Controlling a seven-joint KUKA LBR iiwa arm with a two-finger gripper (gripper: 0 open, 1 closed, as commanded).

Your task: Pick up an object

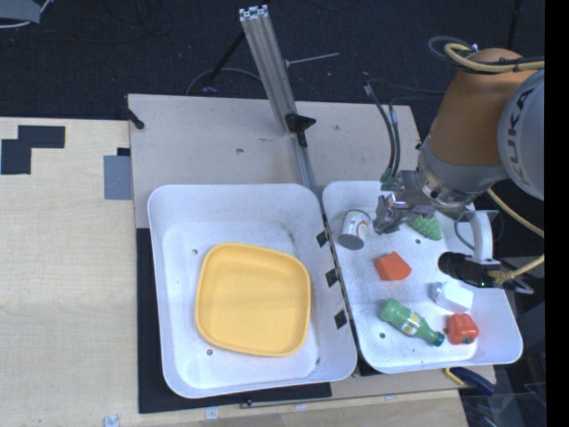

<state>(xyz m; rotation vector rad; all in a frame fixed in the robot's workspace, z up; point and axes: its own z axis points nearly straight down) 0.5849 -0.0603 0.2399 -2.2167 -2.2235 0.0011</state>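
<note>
My gripper point(388, 218) hangs over the upper part of the right bin point(373, 345), just right of a small tin can point(354, 229) lying on its side. Nothing shows between its fingers. Below it lies an orange block point(392, 266). A green knobbly toy point(428, 227) sits to the gripper's right, partly hidden by the wrist. Lower in the bin are a green bottle point(411, 321), a red pepper-like toy point(461, 329) and a small white piece point(452, 294).
The left bin point(169, 238) holds a yellow square plate point(253, 299). An aluminium post point(271, 60) rises behind the bins. Black clips point(331, 277) mark the seam between the two bins.
</note>
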